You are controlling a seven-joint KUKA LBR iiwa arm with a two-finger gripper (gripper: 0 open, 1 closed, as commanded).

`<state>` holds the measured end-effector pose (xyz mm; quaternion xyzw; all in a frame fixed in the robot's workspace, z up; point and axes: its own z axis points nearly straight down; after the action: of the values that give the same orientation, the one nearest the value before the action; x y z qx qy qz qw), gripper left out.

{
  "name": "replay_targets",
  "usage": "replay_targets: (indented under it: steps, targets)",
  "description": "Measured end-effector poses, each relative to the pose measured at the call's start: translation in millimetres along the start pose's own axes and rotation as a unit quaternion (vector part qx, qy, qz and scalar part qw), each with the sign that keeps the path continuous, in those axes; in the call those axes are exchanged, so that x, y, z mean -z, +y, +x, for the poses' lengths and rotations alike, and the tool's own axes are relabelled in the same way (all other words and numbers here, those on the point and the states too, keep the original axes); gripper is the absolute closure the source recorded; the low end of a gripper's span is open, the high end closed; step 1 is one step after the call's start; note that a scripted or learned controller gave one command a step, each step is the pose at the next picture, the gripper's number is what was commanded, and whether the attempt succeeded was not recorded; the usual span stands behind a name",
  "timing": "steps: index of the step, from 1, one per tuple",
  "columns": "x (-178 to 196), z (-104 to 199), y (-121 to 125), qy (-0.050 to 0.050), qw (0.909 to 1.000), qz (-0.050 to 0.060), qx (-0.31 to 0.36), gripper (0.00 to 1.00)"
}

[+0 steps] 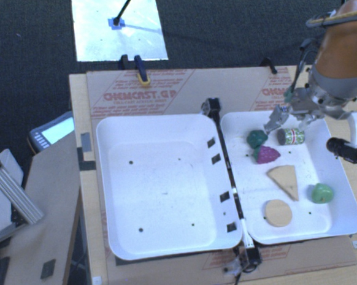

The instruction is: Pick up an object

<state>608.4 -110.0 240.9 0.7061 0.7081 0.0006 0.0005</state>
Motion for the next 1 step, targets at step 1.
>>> replay_targets:
  steps: [1]
  targets:
    - [-163.8,8.7,-6.2,0.0,1.0,0.004,-0.001,0.0]
